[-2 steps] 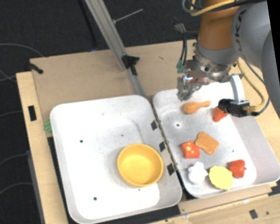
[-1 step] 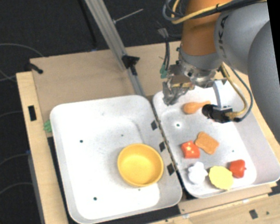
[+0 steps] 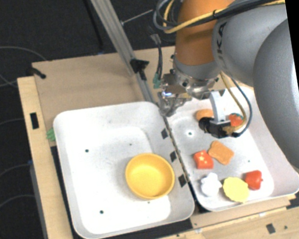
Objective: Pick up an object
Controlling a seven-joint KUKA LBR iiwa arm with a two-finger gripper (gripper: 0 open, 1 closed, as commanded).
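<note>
My gripper point(image 3: 168, 101) hangs under the orange wrist band at the far left corner of the right bin point(image 3: 277, 180), over the ridge between the two bins. Nothing shows in its grasp. In the right bin lie an orange rounded piece point(image 3: 204, 114), a red block point(image 3: 203, 160), a tan wedge point(image 3: 221, 152), a white lump point(image 3: 209, 184), a yellow disc point(image 3: 236, 189) and a red piece point(image 3: 253, 179). They all sit nearer to the camera than the gripper. A small orange-red item point(image 3: 236, 120) is partly hidden beside the wrist hardware.
A yellow bowl point(image 3: 149, 175) stands upright in the left bin point(image 3: 84, 132), near its right front. A slanted metal rail point(image 3: 117, 37) rises behind the bins, close to the gripper. The large grey arm covers the right side.
</note>
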